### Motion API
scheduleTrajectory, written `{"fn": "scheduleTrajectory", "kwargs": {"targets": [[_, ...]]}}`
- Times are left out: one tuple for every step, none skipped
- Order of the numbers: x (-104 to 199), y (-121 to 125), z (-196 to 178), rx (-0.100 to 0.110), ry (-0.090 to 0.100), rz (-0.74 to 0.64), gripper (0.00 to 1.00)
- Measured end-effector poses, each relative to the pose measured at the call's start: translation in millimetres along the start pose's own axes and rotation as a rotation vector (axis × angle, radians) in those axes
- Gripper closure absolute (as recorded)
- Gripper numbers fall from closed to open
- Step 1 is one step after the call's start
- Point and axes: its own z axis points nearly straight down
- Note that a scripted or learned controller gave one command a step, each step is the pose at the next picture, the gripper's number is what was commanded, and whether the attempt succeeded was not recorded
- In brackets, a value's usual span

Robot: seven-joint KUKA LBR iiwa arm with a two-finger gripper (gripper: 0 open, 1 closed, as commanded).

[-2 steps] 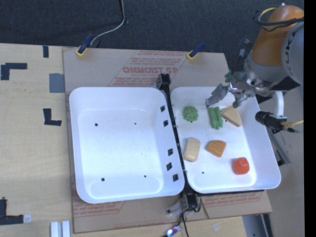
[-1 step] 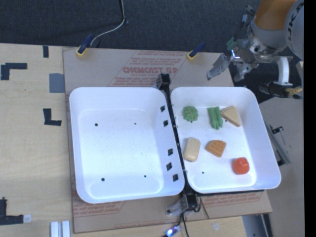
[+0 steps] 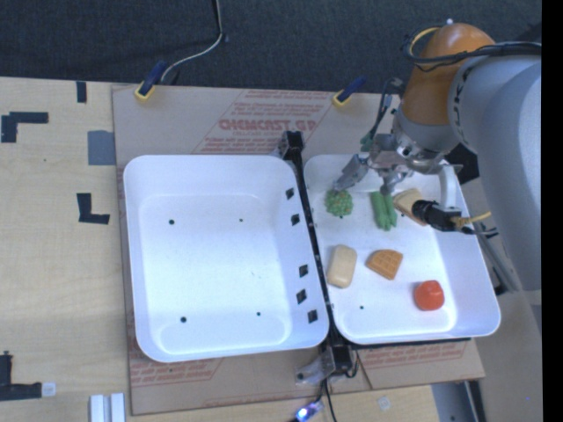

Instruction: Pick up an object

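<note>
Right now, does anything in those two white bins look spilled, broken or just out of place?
Nothing stands out. The right bin holds a broccoli, green bean, pale roll, orange wedge and red piece, lying apart and looking whole. The gripper hangs over that bin's far end.

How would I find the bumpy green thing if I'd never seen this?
Look in the right bin, at its far left corner, beside the divider between the bins. The broccoli sits there, left of the long green bean. It alone is round, bumpy and green.
</note>
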Motion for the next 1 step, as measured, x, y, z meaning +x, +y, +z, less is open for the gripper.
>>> {"fn": "scheduleTrajectory", "kwargs": {"targets": [[-44.3,-14.5,-88.8,-0.023,-0.006,0.004,0.00]]}}
